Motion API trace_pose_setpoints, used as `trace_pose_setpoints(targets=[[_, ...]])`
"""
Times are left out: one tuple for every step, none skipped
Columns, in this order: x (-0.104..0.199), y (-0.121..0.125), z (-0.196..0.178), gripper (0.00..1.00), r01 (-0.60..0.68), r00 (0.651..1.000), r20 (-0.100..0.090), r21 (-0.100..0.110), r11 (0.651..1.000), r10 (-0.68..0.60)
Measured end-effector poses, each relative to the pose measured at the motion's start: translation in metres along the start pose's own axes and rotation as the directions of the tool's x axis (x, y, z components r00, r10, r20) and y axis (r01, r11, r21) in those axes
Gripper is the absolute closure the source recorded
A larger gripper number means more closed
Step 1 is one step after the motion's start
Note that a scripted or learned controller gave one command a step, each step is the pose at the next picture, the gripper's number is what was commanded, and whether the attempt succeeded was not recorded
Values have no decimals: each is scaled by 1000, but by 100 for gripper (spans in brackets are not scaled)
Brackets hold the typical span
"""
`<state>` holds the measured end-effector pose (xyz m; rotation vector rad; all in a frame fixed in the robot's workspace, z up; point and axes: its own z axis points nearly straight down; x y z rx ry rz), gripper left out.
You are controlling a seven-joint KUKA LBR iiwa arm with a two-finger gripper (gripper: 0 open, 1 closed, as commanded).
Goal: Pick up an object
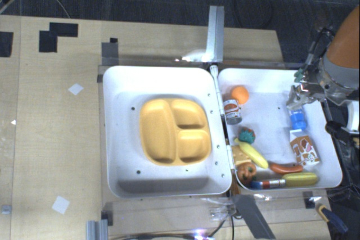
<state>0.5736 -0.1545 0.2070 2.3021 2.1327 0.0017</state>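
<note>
While its fingers' state is unreadable, the gripper (pixel 296 95) just above the blue bottle (pixel 297 120), right bin (pixel 332 174).

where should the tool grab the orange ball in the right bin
Take the orange ball across its widest middle, coming straight down from above. It is round, so any finger direction fits, but the bin wall and a small can sit close on its left, so closing along the wall looks safest.

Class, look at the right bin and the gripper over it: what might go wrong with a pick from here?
1. The gripper hangs near the right bin's far wall, which it might strike.
2. The blue bottle lies beside the brown carton, so both might shift.
3. Banana, sausage and marker crowd the near corner.
</note>
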Motion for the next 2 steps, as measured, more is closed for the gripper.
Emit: trace_pose_setpoints(targets=[[1,-31,111,100,-274,962,-1,2,962,274],[-31,21,53,100,-16,1000,0,-5,1000,16]])
